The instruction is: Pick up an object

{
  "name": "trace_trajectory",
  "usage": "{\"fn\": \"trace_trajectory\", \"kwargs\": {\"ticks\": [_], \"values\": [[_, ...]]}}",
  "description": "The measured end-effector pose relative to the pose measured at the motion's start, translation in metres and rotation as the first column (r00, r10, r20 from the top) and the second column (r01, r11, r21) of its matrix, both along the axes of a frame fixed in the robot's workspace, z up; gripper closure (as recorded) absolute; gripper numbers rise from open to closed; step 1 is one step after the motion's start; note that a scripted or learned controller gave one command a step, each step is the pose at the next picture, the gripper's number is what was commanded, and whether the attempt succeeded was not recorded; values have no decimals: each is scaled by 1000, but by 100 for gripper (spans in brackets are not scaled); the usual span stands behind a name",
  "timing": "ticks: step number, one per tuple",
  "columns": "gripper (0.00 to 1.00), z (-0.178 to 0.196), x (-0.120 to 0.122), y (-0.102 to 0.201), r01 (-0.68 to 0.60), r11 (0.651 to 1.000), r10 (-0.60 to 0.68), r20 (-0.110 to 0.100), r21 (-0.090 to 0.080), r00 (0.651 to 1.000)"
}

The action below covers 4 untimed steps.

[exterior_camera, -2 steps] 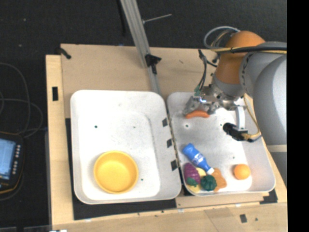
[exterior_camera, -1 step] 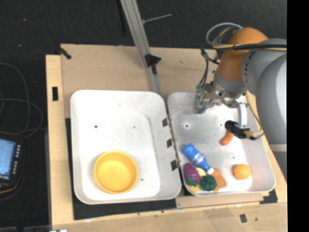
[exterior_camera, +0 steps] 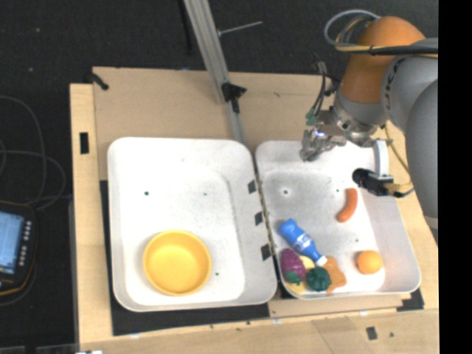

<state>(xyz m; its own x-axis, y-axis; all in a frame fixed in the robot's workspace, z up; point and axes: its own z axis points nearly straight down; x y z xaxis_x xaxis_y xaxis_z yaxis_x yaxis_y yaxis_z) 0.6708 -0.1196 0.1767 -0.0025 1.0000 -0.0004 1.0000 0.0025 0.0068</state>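
Objects, right bin (exterior_camera: 383, 220): one sausage (exterior_camera: 347, 205), one orange (exterior_camera: 369, 262), one bottle (exterior_camera: 300, 241). Left bin (exterior_camera: 125, 161): one yellow bowl (exterior_camera: 176, 262). My pincer (exterior_camera: 313, 147): state unclear.

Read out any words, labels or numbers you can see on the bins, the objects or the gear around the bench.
No text can be read.
Blue bottle: white band, any print too small to read.
Lit screen at the left edge: contents too blurred to read.
Yellow bowl and white bins: no markings seen.

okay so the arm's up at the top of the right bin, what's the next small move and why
Probably shift the end effector toward the orange sausage and lower over it. It lies alone on bare bin floor, nearest the end effector, while the blue bottle sits against a cluster.
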Motion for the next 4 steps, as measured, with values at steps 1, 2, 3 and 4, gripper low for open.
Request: {"fn": "trace_trajectory", "kwargs": {"ticks": [1,2,3,4], "values": [[100,54,2,-2,0,1000,0,1,-1,1000],[100,49,-31,45,-2,1000,2,-7,0,1000],[100,62,-63,86,-3,1000,3,-6,2,1000],[100,60,-100,134,-4,1000,4,-8,2,1000]]}}
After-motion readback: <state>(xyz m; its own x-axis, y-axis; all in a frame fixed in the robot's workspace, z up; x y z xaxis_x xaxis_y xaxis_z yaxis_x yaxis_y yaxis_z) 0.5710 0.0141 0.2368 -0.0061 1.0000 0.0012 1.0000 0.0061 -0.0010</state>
